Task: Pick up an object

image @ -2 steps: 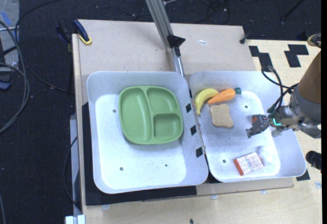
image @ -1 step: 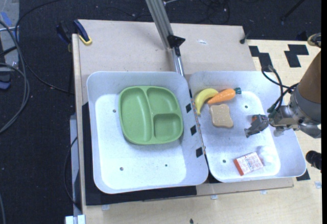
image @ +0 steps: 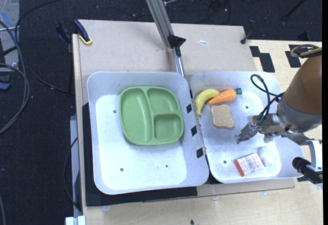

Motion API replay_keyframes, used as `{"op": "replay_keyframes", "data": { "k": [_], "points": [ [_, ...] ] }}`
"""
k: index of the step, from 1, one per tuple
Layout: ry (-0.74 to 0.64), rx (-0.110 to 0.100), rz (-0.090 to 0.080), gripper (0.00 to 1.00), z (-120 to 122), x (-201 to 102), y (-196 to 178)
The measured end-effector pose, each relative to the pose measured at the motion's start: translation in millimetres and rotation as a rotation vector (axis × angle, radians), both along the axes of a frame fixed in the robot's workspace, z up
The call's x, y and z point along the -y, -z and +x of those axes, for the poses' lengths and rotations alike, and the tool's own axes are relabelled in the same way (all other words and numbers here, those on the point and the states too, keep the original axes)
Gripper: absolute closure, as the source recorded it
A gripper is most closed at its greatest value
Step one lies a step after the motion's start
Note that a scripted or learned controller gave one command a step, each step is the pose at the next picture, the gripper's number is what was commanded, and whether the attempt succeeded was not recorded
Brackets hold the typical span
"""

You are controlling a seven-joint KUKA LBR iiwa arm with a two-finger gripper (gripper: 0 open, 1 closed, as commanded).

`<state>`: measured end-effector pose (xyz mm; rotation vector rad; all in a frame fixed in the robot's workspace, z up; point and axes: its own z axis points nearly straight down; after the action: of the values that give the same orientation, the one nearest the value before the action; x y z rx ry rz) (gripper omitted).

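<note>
The right bin (image: 225,170) holds a yellow banana (image: 204,98), an orange carrot (image: 223,97), a tan slice of bread (image: 222,116) and a red and white packet (image: 249,163). My gripper (image: 247,134) hangs over the right bin's middle, right of the bread and above the packet, touching neither. Nothing shows between its dark fingers. The arm's orange band (image: 310,86) enters from the right edge.
A green divided plate (image: 151,115) lies in the left bin (image: 107,167). A grey metal pole (image: 159,8) slants down from the top to the seam between the bins. A black cable (image: 260,85) loops above the gripper.
</note>
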<state>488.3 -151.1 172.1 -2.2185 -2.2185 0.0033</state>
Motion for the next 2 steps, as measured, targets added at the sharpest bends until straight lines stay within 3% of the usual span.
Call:
{"op": "replay_keyframes", "data": {
  "k": [2],
  "points": [
    [0.001,0.007,-0.003,0.0,0.8,6.5,79.7]
  ]
}}
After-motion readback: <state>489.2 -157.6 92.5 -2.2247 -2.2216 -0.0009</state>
